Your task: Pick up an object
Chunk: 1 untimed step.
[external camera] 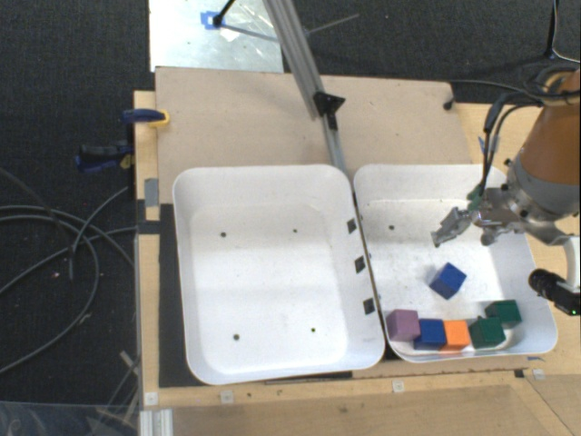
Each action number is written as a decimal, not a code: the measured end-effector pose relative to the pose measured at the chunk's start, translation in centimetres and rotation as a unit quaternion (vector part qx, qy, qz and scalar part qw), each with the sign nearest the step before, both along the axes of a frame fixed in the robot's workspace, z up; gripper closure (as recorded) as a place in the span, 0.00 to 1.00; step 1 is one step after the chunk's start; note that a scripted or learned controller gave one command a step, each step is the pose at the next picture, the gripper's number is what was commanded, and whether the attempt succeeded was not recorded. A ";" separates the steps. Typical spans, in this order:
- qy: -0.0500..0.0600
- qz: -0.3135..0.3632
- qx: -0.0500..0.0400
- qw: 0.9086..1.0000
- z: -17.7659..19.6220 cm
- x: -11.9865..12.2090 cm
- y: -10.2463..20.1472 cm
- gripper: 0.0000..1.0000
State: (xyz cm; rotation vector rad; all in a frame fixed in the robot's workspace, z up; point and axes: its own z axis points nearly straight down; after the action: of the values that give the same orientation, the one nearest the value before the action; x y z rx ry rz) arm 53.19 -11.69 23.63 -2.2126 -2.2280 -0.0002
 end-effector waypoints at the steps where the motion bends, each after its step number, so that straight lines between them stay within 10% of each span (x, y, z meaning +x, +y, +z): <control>1: 0.001 -0.004 -0.001 1.000 -12.9 1.6 -6.6 0.00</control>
State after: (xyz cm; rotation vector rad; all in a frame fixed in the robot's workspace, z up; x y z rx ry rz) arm 54.76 -18.27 10.72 -2.2211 -2.2185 0.0052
